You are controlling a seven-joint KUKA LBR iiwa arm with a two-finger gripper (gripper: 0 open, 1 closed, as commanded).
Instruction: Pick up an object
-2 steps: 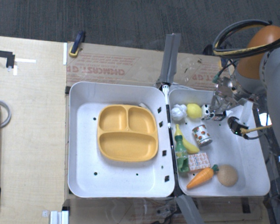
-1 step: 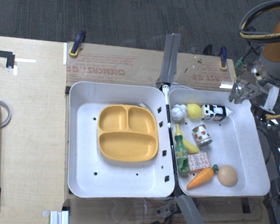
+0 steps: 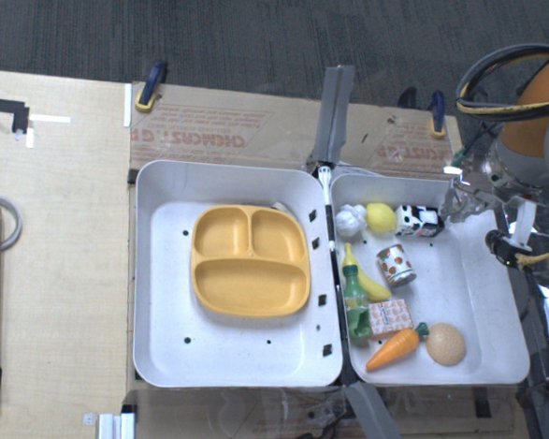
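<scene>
Currently, progress: nothing lifted; the whole pick remains.
Arm: at the right bin's far right corner.
Left bin: yellow divided plate.
Candidates: carrot, egg, can, lemon, lying in the right bin.
Gripper: beside toy cow; opening cannot be judged.

**Arm at far right, wrist low**

Arm enters from the right edge, at the far-right corner of the scene. Orange band sits uppermost, rounded, with black cables looped over and around it. Grey wrist section runs below the band, angled down and toward the left. Gripper hangs at the end of the wrist, metallic and cluttered. Its state cannot be read from this angle.
</scene>
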